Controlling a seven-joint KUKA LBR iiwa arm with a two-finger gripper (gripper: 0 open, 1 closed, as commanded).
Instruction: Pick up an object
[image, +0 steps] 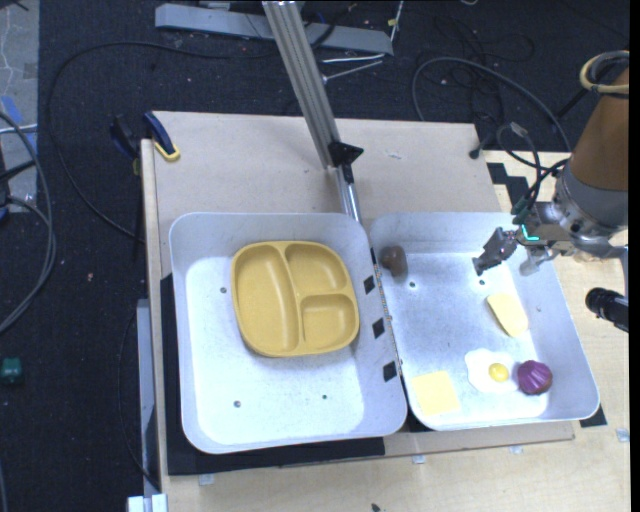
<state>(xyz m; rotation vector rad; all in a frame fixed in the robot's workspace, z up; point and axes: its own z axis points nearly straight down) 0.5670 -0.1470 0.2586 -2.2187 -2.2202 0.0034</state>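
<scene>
Nearest, right bin: flat yellow square at 7 o'clock, thin, likely hard to pinch; fried egg and purple onion at 5 o'clock, onion rounded, probably light, best gripped across its middle. Mid-bin: pale yellow wedge, likely stiff. Farther: brown lump at 10 o'clock. Gripper above at 1 o'clock, fingers narrowly parted, empty. Left bin: yellow divided plate.
</scene>
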